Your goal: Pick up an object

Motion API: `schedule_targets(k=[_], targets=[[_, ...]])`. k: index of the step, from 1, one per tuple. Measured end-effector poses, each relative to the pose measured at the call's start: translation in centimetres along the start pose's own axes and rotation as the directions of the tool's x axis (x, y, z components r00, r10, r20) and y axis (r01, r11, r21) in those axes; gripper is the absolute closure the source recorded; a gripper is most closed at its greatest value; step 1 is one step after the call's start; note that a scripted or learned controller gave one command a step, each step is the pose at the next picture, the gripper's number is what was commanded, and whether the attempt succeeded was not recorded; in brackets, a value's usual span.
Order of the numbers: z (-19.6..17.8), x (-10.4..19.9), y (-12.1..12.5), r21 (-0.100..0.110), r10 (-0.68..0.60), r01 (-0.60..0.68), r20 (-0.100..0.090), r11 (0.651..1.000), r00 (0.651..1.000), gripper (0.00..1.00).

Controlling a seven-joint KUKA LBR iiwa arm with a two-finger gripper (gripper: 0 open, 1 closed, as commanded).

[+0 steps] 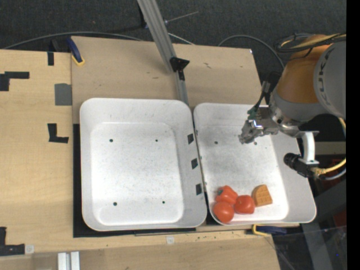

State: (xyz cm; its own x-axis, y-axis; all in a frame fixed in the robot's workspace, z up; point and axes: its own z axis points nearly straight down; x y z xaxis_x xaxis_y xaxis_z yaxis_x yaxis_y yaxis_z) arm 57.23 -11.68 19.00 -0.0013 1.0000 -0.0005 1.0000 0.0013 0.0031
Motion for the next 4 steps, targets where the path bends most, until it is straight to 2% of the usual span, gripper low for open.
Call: schedule_targets(k=[1,2,3,4], targets=[[-1.0,0.0,0.0,0.003,0.000,0.000,-0.001,1.000,1.000,1.00],[-0.4,5.2,1.3,0.005,-0.005,0.005,-0.002,1.000,1.000,1.00],[-2.0,11.0,2.6,0.003,-0.006,0.006,-0.003,1.000,1.000,1.00],[-2.1,16.8,4.7,0.003,-0.007,0.007,-0.003,1.000,1.000,1.00]])
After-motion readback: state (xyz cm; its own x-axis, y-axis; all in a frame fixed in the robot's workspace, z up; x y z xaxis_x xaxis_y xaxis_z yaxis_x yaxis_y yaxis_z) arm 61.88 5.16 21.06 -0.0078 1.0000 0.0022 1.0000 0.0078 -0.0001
